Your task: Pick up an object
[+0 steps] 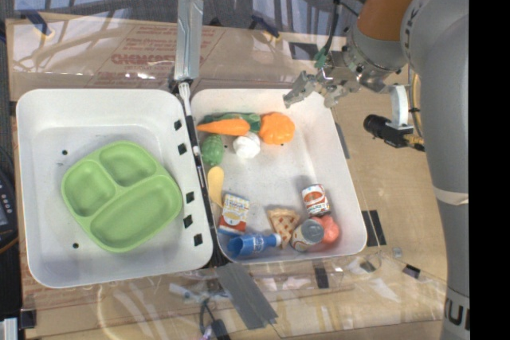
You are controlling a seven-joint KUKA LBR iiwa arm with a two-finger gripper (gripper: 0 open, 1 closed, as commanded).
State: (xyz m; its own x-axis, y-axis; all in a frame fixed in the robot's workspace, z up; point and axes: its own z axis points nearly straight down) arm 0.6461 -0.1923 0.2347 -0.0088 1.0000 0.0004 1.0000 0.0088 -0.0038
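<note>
Gripper (312, 88) hangs over right bin's (344, 171) far rim, jaws spread, holding nothing. Round orange fruit (276, 128) sits in bin just below it, touching tapered carrot (225, 126). Small can (315, 200) nearer front. Left bin (32, 171) holds green plastic divided plate (121, 195).

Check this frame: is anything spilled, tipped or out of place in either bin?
Nothing spilled. In the right bin, the blue bottle and a can lie on their sides among the toy food. The green plate sits flat in the left bin.
</note>
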